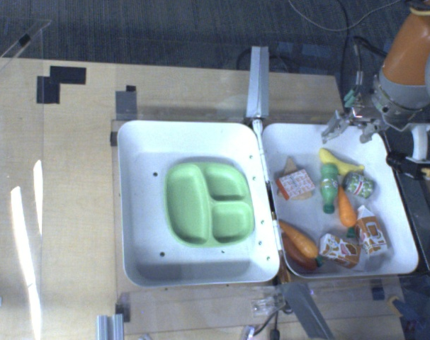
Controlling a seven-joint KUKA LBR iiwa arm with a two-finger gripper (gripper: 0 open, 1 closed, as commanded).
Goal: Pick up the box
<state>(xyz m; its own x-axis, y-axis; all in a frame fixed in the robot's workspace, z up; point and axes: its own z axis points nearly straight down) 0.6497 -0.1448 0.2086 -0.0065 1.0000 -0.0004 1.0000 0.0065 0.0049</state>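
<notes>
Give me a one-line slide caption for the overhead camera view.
Gripper above the right bin's far rim, box lying among toy foods; green tray in left bin.

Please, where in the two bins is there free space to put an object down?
Left bin: bare white floor rings the green tray, widest on its left. Right bin: a bare strip at the top left, above the box. Its lower right is crowded with carrot, bottle and cartons.
</notes>
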